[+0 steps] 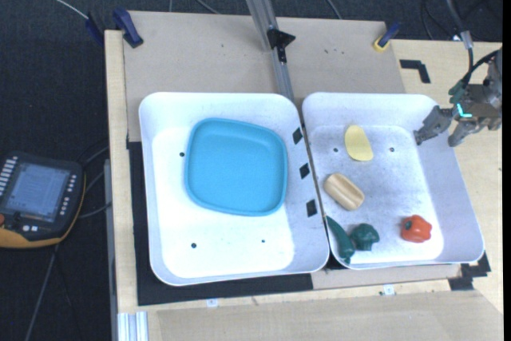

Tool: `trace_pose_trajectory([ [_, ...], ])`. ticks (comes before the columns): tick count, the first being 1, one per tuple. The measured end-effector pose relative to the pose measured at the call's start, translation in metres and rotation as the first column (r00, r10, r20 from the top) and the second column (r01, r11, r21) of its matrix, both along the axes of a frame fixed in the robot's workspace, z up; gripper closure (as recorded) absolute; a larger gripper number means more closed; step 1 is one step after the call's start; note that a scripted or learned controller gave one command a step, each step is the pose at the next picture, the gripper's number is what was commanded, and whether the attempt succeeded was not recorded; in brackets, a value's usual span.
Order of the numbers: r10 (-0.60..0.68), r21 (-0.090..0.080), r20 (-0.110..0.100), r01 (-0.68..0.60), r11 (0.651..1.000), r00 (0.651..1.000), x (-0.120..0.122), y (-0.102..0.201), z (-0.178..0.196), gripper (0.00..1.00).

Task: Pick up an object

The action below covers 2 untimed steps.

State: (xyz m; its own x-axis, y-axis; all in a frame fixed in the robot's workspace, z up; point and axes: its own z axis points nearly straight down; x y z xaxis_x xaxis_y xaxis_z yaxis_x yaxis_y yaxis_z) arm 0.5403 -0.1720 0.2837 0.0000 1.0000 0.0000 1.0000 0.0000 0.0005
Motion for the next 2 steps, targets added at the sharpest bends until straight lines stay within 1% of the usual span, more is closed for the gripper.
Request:
trace_pose_trajectory([
  [1,0.0,0.0,0.0,0.0,1.0,1.0,0.0,0.0,0.0,0.0],
  [2,0.0,0.001,-0.004,0.0,1.0,1.0,-0.01,0.002,-0.05,0.0],
])
